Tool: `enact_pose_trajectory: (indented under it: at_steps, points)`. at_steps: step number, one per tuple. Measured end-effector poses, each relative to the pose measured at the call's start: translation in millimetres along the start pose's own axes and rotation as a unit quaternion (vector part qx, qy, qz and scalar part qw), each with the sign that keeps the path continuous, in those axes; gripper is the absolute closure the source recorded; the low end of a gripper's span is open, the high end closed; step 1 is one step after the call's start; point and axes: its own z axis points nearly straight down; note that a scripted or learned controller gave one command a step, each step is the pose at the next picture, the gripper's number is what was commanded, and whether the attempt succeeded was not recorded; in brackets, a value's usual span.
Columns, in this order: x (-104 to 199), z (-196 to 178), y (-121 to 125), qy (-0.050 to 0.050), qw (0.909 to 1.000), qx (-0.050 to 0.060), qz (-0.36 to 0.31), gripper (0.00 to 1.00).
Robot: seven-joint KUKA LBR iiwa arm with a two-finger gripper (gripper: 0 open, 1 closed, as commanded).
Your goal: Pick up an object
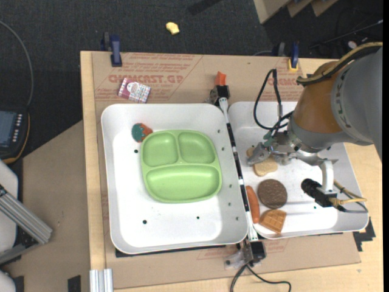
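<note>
The jaws are lowered into the right bin (340, 221) over a pale biscuit (264, 167); whether they are open or closed cannot be told. The reaching step is judged in hand; next, closing and lifting are called for.

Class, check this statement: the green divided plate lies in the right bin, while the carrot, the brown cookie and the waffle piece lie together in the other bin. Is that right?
Not quite. The camera view shows the green divided plate in the left bin, not the right. The carrot, the brown cookie and the waffle piece do lie together in the other bin, the right bin.
</note>
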Motion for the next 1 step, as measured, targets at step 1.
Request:
enact_pose_trajectory:
  at_steps: [1]
  points:
    - [-0.6,-10.1,-1.9,0.000,1.0000,0.001,0.002,1.00]
